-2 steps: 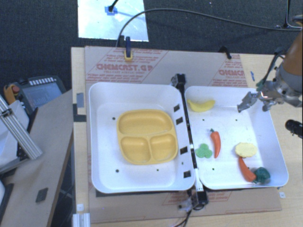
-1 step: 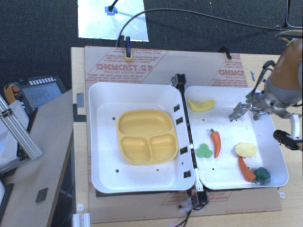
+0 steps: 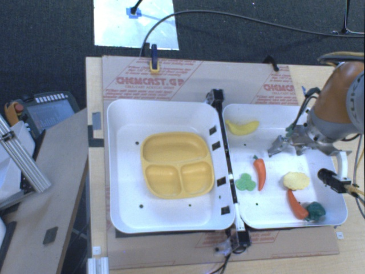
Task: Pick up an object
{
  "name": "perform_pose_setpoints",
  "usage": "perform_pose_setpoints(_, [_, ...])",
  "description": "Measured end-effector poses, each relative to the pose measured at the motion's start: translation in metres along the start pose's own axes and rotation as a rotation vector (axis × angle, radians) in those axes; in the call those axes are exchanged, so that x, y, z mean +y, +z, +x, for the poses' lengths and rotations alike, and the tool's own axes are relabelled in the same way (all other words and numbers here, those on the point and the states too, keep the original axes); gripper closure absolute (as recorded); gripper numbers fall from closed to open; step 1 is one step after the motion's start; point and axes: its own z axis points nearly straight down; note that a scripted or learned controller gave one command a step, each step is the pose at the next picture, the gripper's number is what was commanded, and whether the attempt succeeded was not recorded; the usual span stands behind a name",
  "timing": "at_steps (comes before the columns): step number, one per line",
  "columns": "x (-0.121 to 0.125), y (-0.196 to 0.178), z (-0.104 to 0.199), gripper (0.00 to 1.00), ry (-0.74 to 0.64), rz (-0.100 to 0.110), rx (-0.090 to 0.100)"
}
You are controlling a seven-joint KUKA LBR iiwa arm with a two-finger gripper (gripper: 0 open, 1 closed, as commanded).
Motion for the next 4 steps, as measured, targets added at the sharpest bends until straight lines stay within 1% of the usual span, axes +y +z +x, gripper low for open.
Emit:
perform_pose_setpoints(1, [0.002, -0.014, -0.001, 1.0, 0.0, -0.008, -0.003])
perform_pose_setpoints(3, [0.011, -0.108, -0.014, 1.0, -0.002, -0.01, -0.004])
perform_pose_setpoints(4, [0.013, -0.139, -0.014, 1.0, -0.003, -0.009, -0.004])
